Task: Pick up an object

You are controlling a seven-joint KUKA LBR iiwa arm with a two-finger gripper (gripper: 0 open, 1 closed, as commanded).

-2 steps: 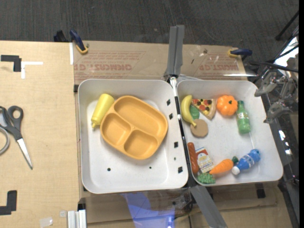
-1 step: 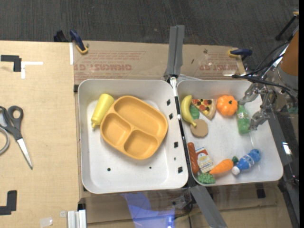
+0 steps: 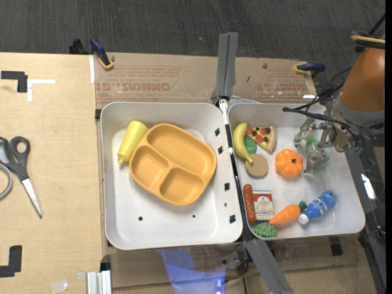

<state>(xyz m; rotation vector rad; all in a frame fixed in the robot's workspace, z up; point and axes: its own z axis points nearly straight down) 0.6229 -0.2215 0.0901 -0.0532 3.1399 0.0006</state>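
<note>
Hovering my hand (image 3: 315,147) over the right bin's (image 3: 349,216) far right; its spread I cannot tell. Just left, the orange pumpkin (image 3: 289,163) could roll away if nudged.

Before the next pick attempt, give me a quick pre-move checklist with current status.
1. Gripper over the right bin: ok, it sits above the bin's upper right area.
2. Something between the fingers: cannot tell, the metal parts blur together with a green bit near them.
3. Nearest target: ok, the orange pumpkin lies just left of the gripper, apart from it.
4. Room around the pumpkin: not ok, a brown cookie and pizza slice lie close on its left.
5. Other candidates in view: ok, blue bottle and carrot lie near the front edge.
6. Left bin: ok, holds the yellow tray, away from the arm.
</note>
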